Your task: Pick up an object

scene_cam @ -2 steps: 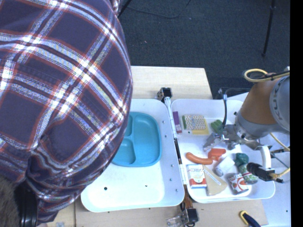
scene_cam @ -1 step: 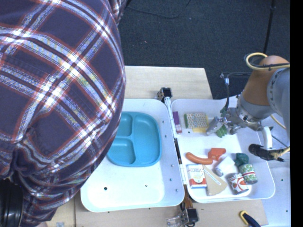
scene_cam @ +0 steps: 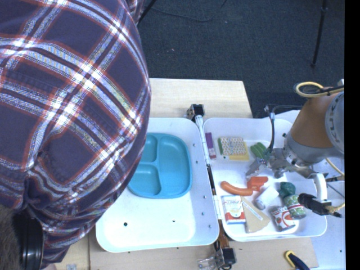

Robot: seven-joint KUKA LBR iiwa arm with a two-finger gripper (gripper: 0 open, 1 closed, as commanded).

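End effector hangs low in right bin beside carrot; its grip state I cannot tell.

wooden bench, two white bins (side by side)

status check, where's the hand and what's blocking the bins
Hand low over right bin, beside the orange carrot-like piece; nothing seen gripped. Person in plaid shirt leaning over left bin, partly covering blue tray.

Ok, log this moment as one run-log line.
gripper: low in right white bin, over orange carrot-shaped toy | grasp: unconfirmed | left bin: blue divided plastic tray | plaid-shirted person leaning over bench
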